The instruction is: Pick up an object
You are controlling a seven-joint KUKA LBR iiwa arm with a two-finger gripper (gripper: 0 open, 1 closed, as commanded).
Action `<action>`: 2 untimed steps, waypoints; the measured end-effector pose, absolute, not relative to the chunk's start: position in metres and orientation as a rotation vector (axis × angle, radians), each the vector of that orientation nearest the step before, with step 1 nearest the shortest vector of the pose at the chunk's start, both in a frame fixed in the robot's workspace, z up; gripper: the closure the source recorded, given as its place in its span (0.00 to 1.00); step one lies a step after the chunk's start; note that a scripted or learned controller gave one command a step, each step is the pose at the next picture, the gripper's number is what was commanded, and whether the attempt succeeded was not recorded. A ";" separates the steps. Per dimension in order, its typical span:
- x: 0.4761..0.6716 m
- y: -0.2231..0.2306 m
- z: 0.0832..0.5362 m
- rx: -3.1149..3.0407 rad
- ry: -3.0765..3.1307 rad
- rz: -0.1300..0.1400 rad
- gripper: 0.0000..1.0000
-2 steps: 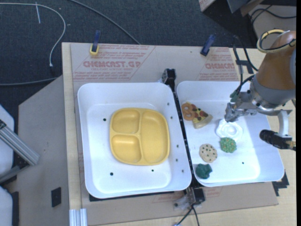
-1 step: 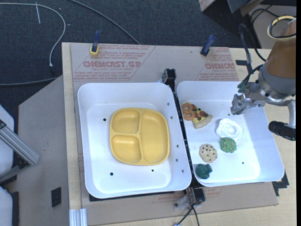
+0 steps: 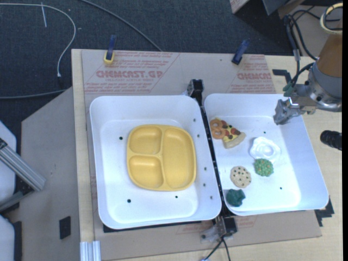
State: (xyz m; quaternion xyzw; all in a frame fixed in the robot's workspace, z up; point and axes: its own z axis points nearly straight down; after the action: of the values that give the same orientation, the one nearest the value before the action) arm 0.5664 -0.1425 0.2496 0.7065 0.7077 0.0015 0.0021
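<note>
- my pincer [image 3: 283, 115] hangs over the far right corner of the right bin [image 3: 304, 200]; i cannot tell from this view how it is set, and i see nothing in it.
- my arm [image 3: 330, 69] comes in from the right edge, its orange band above the wrist.
- in the right bin, a pizza slice [image 3: 226, 132] lies near the left wall, well apart from my pincer.
- a white crumpled piece [image 3: 265, 148] sits toward the middle, with a green leafy piece [image 3: 263, 167] just beside it on the near side.
- a speckled cookie [image 3: 240, 176] lies to the left of the leafy piece, and a dark green piece [image 3: 236, 197] lies near the front wall.
- the left bin [image 3: 109, 200] holds a yellow divided tray [image 3: 161, 157], lying flat in its middle.
</note>
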 end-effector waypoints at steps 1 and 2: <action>0.569 -0.100 0.246 2.218 2.228 0.001 1.00; 0.572 -0.047 0.232 2.219 2.230 -0.001 1.00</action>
State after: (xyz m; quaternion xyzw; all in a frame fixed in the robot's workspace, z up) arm 0.5723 -0.0469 0.2318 0.7053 0.7089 -0.0002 -0.0019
